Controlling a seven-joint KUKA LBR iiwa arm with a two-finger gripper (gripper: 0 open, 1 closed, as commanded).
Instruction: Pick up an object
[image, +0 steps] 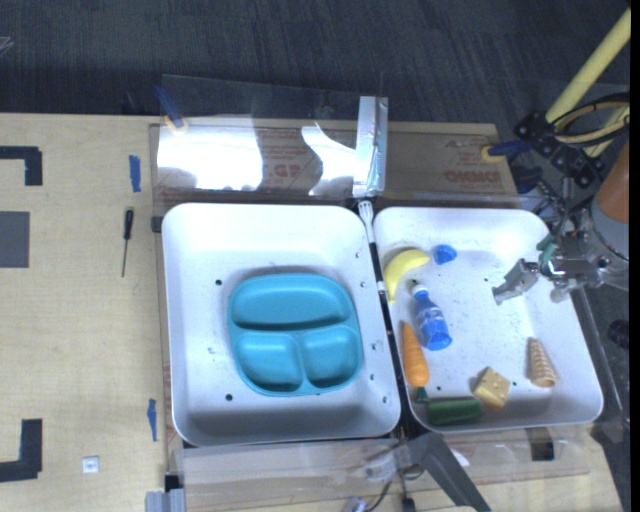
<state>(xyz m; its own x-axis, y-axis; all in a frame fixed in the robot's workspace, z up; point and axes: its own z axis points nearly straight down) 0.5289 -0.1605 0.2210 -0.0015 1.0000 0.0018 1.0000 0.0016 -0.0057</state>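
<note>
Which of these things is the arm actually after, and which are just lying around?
Could be picked, all in the right bin: banana, blue bottle, carrot, green piece, tan block, cone.

Just lying about: blue tray, screwdriver.

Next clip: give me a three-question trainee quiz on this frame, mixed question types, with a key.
1. True or false: the blue divided tray lies in the left bin.
2. Multiple choice: which thing lies nearest the right bin's front edge? A) banana B) green object C) blue bottle
3. Fill in: the carrot lies along the bin's ___ wall, left or right in the camera view.

Key: 1 true; 2 B; 3 left.

Note: the gripper is over the right bin, apart from every object.
</note>
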